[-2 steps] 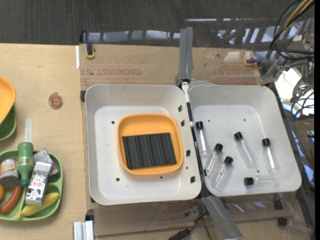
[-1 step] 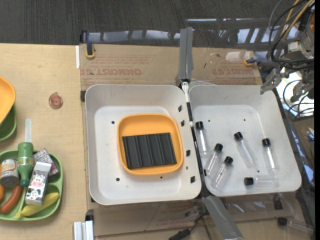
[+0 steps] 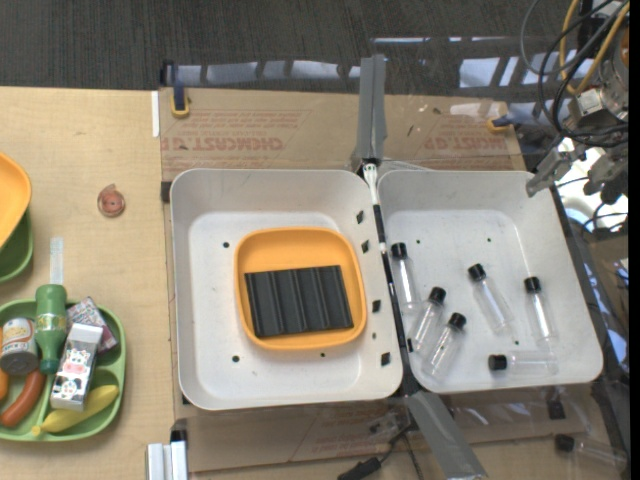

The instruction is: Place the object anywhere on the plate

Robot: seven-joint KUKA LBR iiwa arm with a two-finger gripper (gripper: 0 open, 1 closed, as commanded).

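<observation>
The square orange plastic plate (image 3: 300, 301) with its dark ribbed insert sits in the middle of the left white bin (image 3: 200, 268), ready to receive; the clear glass vials with black caps (image 3: 487, 293) lie scattered across the floor of the right white bin (image 3: 560, 268), several toward its front edge, waiting to be picked; the gripper (image 3: 588, 163) hangs beyond that bin's far right corner, touching nothing I can see; whether it is clenched or released, I cannot tell.

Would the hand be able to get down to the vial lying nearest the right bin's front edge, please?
Probably yes: that vial lies flat and apart from the others, open from above, though close to the right bin's front wall.
</observation>
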